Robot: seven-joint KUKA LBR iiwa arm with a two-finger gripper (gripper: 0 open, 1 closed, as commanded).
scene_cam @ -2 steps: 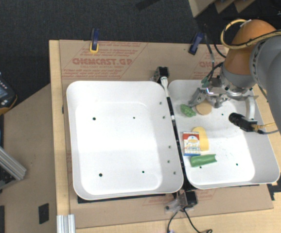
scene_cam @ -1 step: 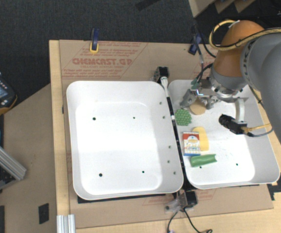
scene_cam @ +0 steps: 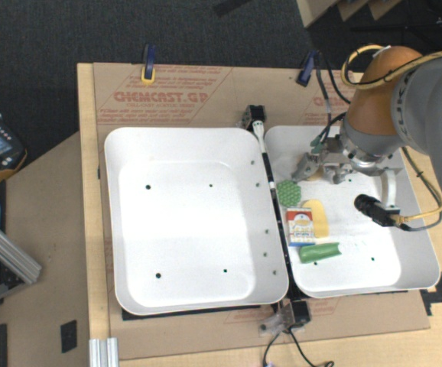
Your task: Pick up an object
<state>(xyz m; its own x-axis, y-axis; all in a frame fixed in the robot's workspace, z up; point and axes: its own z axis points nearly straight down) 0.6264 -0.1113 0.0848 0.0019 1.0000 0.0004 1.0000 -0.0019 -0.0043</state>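
You are looking down on a counter carrying two bins, and everything worth grasping is sitting in the right bin, bunched against its left wall. Take the red carton as your landmark.

Nearest you, just below the carton and touching its lower end, a green marker is lying with its long axis running almost straight across the bin, cap end pointing right. Beside the carton on its right, a yellow block is lying pressed against it, long axis running up the bin. Just above the carton, toward the far side, a green scrubber is resting against the divider.

Farther still, up and to the right of the carton, the claw is hanging low over the bin floor, near the scrubber but apart from it. Nothing is sitting between its parts; whether it is wide or narrow, you cannot tell from this angle.

So the relation you are working with: the pile is lying down and to the left of the claw, toward you, with the scrubber closest to it and the marker farthest. I judge the pick is not yet made.

The left bin is lying well left of the carton.
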